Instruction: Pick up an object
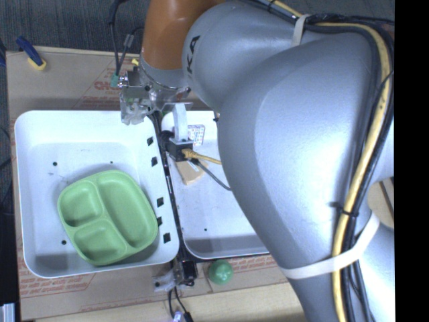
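Camera view | green three-compartment tray | upright, flat in left bin

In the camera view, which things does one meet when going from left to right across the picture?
Blue and yellow tool → green divided plate in the left bin → gripper → green ball → grey arm.

**Stuff lying around the counter**

Two white bins sit side by side on the brown counter, left bin and right bin touching along the middle. A green ball rests on the counter just below the right bin. Something blue and yellow lies at the top left corner.
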{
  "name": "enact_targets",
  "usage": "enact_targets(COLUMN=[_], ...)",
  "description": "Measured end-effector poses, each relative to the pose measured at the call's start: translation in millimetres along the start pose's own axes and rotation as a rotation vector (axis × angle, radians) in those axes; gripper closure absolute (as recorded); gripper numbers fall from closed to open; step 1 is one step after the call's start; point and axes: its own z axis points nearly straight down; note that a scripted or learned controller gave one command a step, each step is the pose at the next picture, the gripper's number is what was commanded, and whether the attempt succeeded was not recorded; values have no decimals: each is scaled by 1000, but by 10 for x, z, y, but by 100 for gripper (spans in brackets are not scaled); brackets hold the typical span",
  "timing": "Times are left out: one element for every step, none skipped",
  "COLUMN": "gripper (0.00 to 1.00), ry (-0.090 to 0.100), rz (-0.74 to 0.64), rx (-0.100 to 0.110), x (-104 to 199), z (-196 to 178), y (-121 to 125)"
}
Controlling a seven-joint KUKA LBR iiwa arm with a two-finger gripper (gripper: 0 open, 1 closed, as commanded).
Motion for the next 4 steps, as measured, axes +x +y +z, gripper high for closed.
enact_targets(gripper=[100, 100, 100, 100], ry=[-2, -2, -2, -1], rz=[-2, -3, -7, -12], rx=[4, 3, 2, 0], x=[387, 1150, 1155, 1165], z=[-180, -137, -244, -346], y=[-1179, -1508, -1498, -1492])
